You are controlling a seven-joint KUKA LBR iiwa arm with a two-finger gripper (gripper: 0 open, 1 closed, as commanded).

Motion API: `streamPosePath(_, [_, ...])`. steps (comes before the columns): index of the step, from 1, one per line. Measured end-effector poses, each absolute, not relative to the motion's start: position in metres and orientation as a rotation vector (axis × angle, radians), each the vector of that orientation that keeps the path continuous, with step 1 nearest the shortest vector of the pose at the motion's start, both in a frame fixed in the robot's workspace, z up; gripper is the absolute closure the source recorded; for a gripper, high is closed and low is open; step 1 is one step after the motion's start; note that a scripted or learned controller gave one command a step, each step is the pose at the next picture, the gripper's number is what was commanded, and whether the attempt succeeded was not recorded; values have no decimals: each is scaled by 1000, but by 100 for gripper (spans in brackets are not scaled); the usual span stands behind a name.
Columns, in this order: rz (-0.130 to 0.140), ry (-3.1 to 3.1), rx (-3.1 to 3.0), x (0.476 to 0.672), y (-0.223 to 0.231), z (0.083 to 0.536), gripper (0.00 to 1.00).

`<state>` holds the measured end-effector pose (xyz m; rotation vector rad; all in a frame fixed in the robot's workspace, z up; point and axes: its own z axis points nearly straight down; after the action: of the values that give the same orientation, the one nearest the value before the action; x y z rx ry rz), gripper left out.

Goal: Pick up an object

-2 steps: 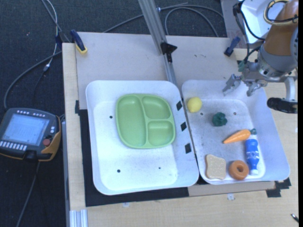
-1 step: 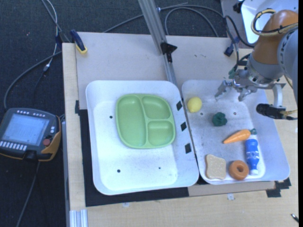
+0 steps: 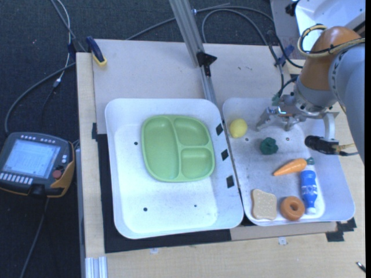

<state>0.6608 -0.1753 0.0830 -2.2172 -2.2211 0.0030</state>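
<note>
My gripper (image 3: 276,121) hangs over the back of the right bin (image 3: 342,184), its fingers spread open with nothing between them. Just below it lies a small dark green object (image 3: 268,146). A yellow ball (image 3: 237,127) rests to the gripper's left by the bin's wall. Nearer the front are an orange carrot (image 3: 290,167), a blue and white bottle (image 3: 308,189), a slice of toast (image 3: 264,204) and a brown donut (image 3: 291,207).
The left bin (image 3: 127,213) holds a green divided plate (image 3: 177,148). A metal pole (image 3: 191,33) slants across the bench behind the bins. A teach pendant (image 3: 35,164) lies on the floor at the left.
</note>
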Motion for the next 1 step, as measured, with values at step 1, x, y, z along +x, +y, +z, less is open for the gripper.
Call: streamPosePath(1, [-1, -2226, -2219, 663, -175, 97, 100])
